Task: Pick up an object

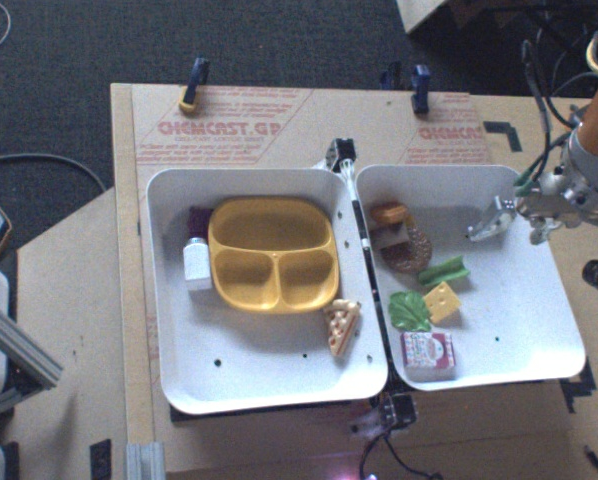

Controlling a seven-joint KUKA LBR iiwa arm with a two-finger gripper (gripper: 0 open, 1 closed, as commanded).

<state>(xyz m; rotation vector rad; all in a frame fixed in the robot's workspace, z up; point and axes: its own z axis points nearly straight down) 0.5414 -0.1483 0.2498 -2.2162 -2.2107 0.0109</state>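
My gripper [514,226] hangs over the upper right part of the right bin [524,318], open, with nothing between its fingers. To its left in that bin lie a brown bread piece [388,213], a dark round cookie [410,252], a green bean pod [444,270], a yellow cheese wedge [442,301], a green leaf [408,311] and a red and white box [427,355]. The nearest of these, the bean pod, lies apart from the gripper, below and to its left.
The left bin [229,368] holds a yellow divided plate [274,253], a white bottle [197,264], a purple item [199,217] and a waffle-like slice [342,326]. Clamps [192,86] stand at the board's back edge. Cables hang at the upper right.
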